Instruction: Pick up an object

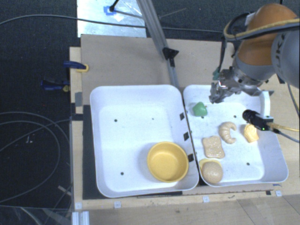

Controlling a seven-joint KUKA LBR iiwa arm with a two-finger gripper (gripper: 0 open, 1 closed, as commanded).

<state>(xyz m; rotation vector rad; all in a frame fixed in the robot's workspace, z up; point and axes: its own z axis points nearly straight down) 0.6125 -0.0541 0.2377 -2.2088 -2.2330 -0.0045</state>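
- We are hovering the gripper (219,93) over the right bin's (276,170) far left corner, just beside the green pepper (200,109); nothing is sitting between its fingers, and we cannot tell how wide they are standing.
- We are judging the pepper to be light, smooth toy plastic, likely slippery, so we are favouring a pinch across its rounded middle.
- The bin floor is looking slick and flat; the croissant (228,131) and bread slice (213,146) are lying well apart, but the near wall is crowding that corner.
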